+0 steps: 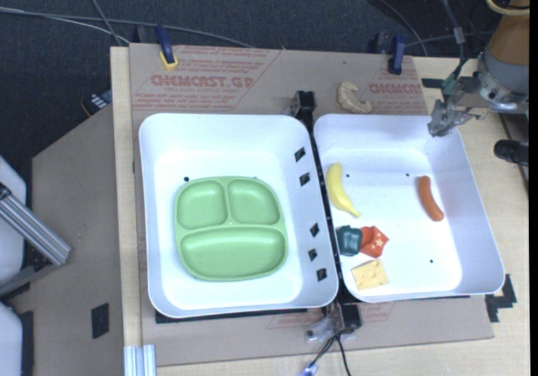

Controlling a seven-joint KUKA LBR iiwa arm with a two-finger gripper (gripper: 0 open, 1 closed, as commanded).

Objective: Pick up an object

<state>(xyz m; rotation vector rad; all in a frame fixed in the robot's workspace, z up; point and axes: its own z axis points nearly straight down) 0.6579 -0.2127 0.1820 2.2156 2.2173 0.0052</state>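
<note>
Nearest the camera, a cheese wedge is seen in the right bin; the end effector's opening cannot be told.

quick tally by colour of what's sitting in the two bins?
Green: 1, the divided tray in the left bin
Yellow: 2, a banana and a cheese-like wedge, right bin
Orange-red: 1, a sausage
Red: 1, a small block
Teal: 1, a small block
Total: 6
</note>
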